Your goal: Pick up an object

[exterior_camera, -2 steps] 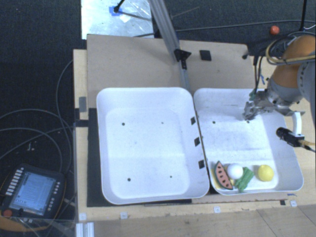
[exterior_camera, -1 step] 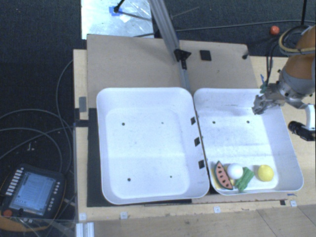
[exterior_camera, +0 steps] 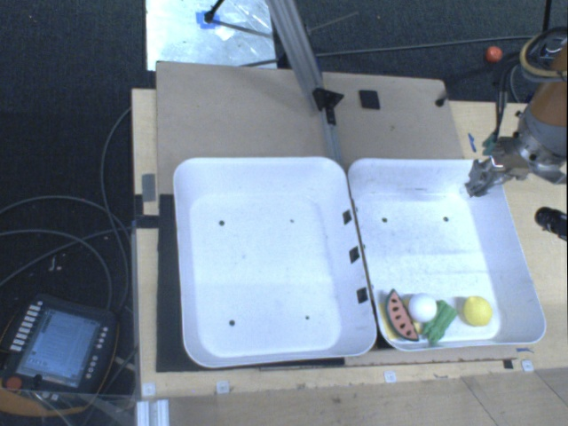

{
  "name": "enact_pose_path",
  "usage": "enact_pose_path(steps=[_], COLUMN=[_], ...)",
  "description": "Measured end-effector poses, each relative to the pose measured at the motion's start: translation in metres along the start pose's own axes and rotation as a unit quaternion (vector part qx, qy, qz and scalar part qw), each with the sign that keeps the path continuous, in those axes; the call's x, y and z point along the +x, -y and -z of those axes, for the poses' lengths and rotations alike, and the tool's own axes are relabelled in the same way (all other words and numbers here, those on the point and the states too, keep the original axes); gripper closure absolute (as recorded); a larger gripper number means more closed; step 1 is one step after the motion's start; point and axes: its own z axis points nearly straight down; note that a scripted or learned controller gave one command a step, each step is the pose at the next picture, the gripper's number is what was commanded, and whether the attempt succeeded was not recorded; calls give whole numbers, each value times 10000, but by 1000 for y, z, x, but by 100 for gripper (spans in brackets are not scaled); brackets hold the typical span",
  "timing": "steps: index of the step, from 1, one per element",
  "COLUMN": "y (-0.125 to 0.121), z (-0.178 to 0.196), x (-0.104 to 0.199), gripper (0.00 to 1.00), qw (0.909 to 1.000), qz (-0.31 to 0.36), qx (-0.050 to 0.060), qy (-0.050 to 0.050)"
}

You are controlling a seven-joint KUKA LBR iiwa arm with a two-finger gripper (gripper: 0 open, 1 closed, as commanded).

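pincer [exterior_camera: 480, 182] hangs over the right bin's [exterior_camera: 444, 238] far right rim; its opening can't be told.

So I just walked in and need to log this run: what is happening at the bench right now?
A grey robot arm reaches in from the right, and its end effector sits over the far right edge of the right bin, with nothing visibly in it. The things to pick lie clustered at that bin's near edge: a watermelon slice, a white ball, a green piece and a lemon. The left bin sits alongside. Nothing has been picked up yet.
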Motion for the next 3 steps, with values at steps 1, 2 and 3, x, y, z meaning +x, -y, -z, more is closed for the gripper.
enact_pose_path(steps=[1,2,3], y=[3,8,21], z=[58,64,50], x=[8,59,111], gripper=[100,100,100], qw=[10000,10000,10000], qz=[6,23,21], qx=[-8,13,22], qy=[1,-10,-12])
